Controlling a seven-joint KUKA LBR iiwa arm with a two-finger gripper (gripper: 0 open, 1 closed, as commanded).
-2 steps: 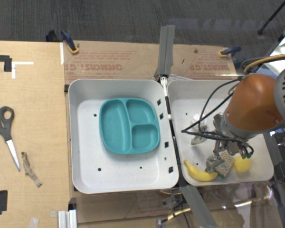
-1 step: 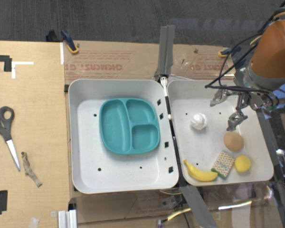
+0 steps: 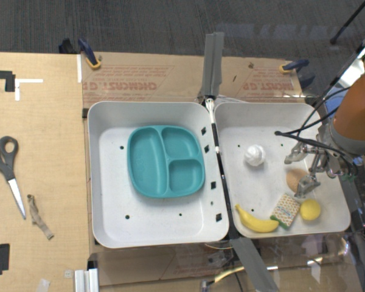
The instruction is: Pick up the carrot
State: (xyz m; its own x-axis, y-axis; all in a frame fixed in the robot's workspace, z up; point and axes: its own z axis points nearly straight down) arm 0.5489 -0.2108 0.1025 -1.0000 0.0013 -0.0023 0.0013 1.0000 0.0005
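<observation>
I could not tell whether the jaws were spread or closed as they hung over the pale orange carrot [image 3: 294, 179] near the right bin's [image 3: 274, 113] right wall, presumably lined up to grip it, clear of the lemon [image 3: 310, 210] and banana [image 3: 255, 222] along the front edge.

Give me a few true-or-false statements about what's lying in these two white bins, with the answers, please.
1. The teal divided plate lies in the left bin. True.
2. The banana lies in the left bin. False: it lies in the right bin, near the front edge.
3. The yellow lemon sits on the teal plate. False: it sits in the right bin, below the gripper.
4. Scissors lie on the bench outside the bins. True.
</observation>
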